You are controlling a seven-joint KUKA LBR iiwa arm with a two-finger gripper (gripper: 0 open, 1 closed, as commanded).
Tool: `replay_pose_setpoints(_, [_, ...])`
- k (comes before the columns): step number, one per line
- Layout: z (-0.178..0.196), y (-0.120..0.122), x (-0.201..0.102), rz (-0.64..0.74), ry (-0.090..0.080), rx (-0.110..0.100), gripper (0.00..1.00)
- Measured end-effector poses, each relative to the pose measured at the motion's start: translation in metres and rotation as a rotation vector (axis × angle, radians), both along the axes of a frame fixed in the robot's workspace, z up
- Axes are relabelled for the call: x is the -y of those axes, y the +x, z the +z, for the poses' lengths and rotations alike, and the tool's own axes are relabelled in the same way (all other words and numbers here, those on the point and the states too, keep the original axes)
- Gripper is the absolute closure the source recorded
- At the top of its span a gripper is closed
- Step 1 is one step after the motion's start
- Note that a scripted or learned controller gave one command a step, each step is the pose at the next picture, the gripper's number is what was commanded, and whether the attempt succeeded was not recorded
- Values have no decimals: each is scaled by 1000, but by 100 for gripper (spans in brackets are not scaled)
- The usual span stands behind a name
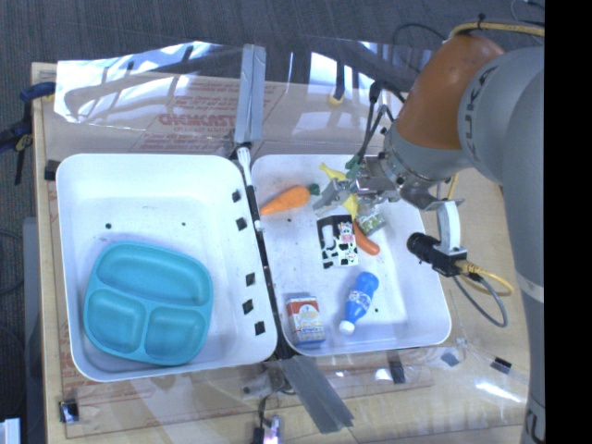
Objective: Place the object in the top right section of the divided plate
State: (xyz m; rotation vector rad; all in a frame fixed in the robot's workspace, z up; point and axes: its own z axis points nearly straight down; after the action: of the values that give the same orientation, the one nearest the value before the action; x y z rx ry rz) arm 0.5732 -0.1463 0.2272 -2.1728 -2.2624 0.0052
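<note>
Several small things lie in the right bin (418,314), and none of them is on the plate. The gripper (356,194) hangs low over the bin's far half, amid a cluster of them. A yellow piece (330,171) shows just beyond it, and a greenish bit (371,222) sits at its near edge. You cannot tell from here whether the claw is wide, narrow or holding anything, since the wrist and the clutter hide it.

Just left of the gripper you see an orange carrot (287,199) with its green top pointing toward the claw. Nearer to you lies a black-and-white cow-print carton (339,244), with a small orange piece (368,244) just beside it on the right. Nearer still, a blue bottle (360,298) with a white cap lies on its side. A small red-and-white box (304,319) stands near the bin's front left corner.

The teal divided plate (104,296) rests in the left bin (139,185), toward its near left side and well apart from the gripper. It has one long section across its far side and two smaller ones on its near side. The grey arm (481,91), with its orange band, reaches in from the right.
</note>
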Motion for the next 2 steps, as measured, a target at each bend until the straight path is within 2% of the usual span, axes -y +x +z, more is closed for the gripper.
replay_pose_setpoints(1, [-33, -94, -38, 38, 1, -2, 100])
replay_pose_setpoints(2, [29, -5, -107, 126, -1, 3, 100])
